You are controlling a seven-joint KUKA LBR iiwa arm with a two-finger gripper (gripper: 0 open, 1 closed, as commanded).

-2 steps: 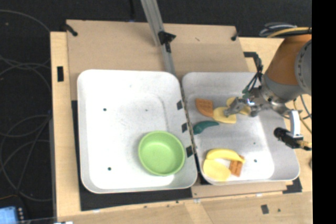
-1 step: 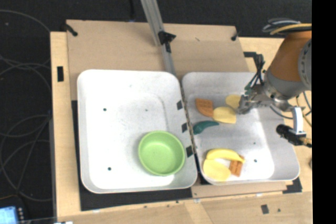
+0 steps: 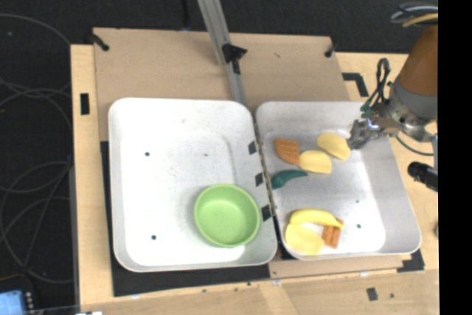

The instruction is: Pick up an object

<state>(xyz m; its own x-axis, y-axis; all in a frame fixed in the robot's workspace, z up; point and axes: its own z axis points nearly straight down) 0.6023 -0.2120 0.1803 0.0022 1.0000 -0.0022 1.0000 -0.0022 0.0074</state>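
A grey arm with an orange band reaches in from the right edge of the camera view, its upper part cut off by the frame, and lowers its gripper over the upper right part of the right bin. The gripper shows as a small dark and metallic cluster, too blurred to make out whether its claw is wide or narrow; that cannot be told. It sits just beside the right end of a pale yellow piece, and whether it touches that piece is unclear.

Next to that piece, lower left, lies a second yellow piece, with an orange piece against its left side. Below them a small teal object lies near the bin's left wall, its shape hard to read. At the bin's near edge a banana-like yellow piece arcs over a rounder pale yellow item, with a small orange-red item tucked against it; where one ends and the next begins is not clear.

In the left bin, a green bowl stands upright near the lower right corner. A metal post runs from the top of the frame down to the gap between the bins, its top cut off. Black cables trail across the dark floor left of the wooden bench.
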